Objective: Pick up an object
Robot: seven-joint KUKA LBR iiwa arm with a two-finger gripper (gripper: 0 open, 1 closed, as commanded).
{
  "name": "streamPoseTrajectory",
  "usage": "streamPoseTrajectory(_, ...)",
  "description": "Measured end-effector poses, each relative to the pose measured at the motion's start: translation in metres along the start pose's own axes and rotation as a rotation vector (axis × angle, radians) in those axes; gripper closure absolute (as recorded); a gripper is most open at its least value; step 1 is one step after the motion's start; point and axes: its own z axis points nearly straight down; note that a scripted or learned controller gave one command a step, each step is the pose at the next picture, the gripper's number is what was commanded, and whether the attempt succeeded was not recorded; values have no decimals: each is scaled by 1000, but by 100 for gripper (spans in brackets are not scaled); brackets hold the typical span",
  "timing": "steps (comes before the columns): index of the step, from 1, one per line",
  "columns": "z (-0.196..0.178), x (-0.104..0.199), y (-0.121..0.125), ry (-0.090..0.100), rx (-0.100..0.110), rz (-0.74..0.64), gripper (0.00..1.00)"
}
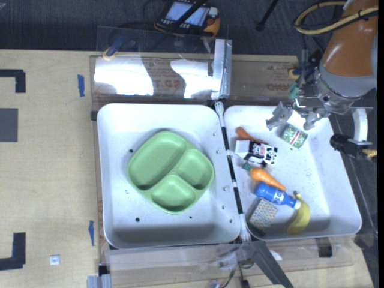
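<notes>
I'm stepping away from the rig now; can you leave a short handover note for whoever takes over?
Pincer: open, holding nothing, hovering over the back of the right bin, just above the small green-and-white packet.
Right bin also holds a black-and-white carton, carrot, blue bottle, banana and a mesh-patterned item.
Left bin: green divided plate.
Done: nothing picked up yet.
Left: close on one object, probably the packet, and lift.

arm [351, 53]: orange band over grey wrist, yellow-black cable looped up top, metal two-finger gripper [294, 117] at the end.
</notes>
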Motion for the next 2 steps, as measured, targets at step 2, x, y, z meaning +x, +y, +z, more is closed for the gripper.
streamPoseTrajectory(2, 141, 3, -34, -3, -12, -150, 0)
